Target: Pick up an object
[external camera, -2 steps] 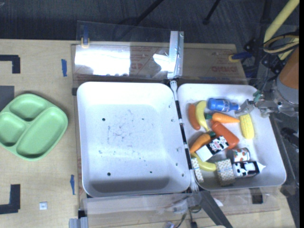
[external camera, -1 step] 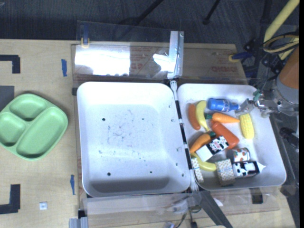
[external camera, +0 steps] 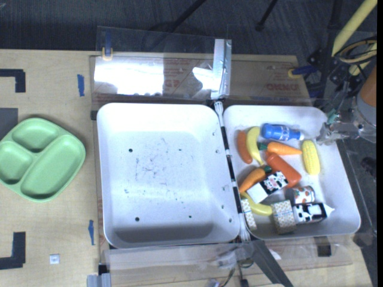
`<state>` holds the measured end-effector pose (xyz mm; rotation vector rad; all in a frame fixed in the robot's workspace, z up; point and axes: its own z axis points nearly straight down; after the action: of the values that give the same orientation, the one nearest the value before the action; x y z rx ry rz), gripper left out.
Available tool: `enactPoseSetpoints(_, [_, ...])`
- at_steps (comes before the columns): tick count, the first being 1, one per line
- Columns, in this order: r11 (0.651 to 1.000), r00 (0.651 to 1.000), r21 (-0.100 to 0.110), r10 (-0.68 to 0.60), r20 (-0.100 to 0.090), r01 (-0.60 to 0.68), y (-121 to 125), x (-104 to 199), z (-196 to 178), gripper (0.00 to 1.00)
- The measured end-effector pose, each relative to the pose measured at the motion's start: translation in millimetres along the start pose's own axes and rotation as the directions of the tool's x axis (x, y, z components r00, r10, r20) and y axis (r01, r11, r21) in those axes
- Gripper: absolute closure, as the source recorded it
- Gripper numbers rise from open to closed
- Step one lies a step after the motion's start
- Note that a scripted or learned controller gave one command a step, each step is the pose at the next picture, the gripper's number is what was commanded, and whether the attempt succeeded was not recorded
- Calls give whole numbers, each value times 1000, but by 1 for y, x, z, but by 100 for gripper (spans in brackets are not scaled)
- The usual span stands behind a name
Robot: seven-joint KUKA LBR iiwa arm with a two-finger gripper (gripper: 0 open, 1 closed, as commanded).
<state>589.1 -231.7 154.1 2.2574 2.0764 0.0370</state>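
The right bin holds a heap of toy items. Among them are a blue bottle, a yellow banana, an orange carrot, a yellow corn cob and a second carrot. A black-and-white cow-patterned box, a roll of tape and another banana lie toward the front. My gripper hangs over the bin's far right rim, to the right of the blue bottle and above the corn. Nothing shows in its grasp.
The left bin sits beside the right one, sharing a middle rim. A green divided plate rests on the bench at far left. A clear plastic sheet stands behind the bins. Cables and stands crowd the top right.
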Motion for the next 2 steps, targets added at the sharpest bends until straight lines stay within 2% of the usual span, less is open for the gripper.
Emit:
enactPoseSetpoints(1, [997, 999, 68, -38, -34, 40, -22, 16, -113, 100])
enactPoseSetpoints(2, [997, 999, 68, -38, -34, 40, -22, 16, -113, 0])
